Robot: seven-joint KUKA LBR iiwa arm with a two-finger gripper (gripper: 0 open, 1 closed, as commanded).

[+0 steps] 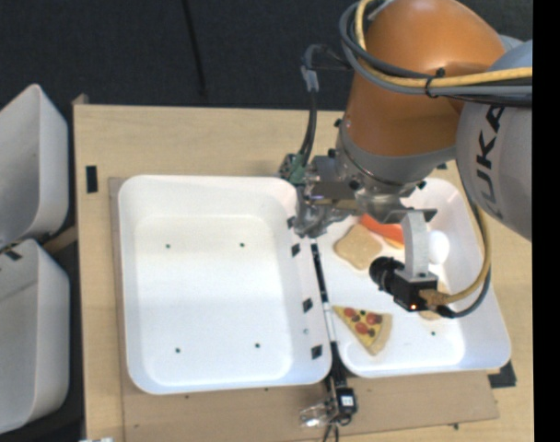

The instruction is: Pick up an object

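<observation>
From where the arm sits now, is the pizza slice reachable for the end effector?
Probably yes. The pizza slice lies alone in the right bin, nothing on top of it, with the arm hanging above the same bin.

Bright, even overhead light; left bin [206, 284] nearly blown out white, soft shadow across its upper part. Orange band [418, 72] shows glare. Slightly soft focus, dark background.

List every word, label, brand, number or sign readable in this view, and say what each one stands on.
"UKA": large dark letters on the grey arm casing at the right, cut off at the frame edge, so only part of the brand name shows.
No readable text on the left white bin, the right white bin, the pizza slice toy or the bench.
</observation>
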